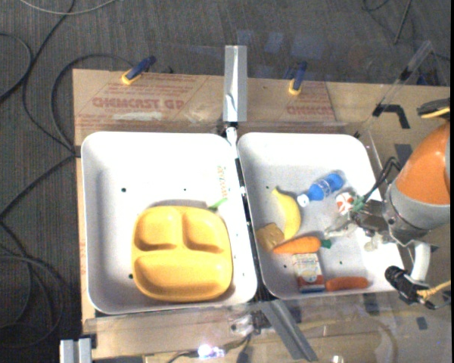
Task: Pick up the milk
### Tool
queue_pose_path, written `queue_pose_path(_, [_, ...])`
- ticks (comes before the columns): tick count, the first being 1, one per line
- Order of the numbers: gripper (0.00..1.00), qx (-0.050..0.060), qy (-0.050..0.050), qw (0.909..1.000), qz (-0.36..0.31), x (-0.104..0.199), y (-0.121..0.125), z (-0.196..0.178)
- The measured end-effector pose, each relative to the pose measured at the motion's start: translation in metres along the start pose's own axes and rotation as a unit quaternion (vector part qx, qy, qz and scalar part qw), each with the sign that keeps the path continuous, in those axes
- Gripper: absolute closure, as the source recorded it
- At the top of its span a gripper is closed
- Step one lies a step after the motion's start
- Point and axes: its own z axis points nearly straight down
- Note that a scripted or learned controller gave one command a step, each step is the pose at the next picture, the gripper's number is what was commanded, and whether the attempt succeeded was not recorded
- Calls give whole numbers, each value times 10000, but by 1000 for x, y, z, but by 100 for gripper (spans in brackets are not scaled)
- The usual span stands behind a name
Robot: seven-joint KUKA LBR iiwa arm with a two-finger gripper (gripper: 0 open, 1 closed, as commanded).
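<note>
The milk, a small carton, lies in the lower part of the right bin, pressed between a carrot above and a red item at its lower right. The gripper sits right of centre, well above it; whether its jaws are apart I cannot tell. The crowding could make it snag a neighbour instead. Count: one milk, one carrot, one banana, one bottle, one yellow tray, two bins
</note>
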Motion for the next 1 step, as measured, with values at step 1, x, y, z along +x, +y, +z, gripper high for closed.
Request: queue_pose_path(1, [0,-6,0,10000,96,40,52,-34])
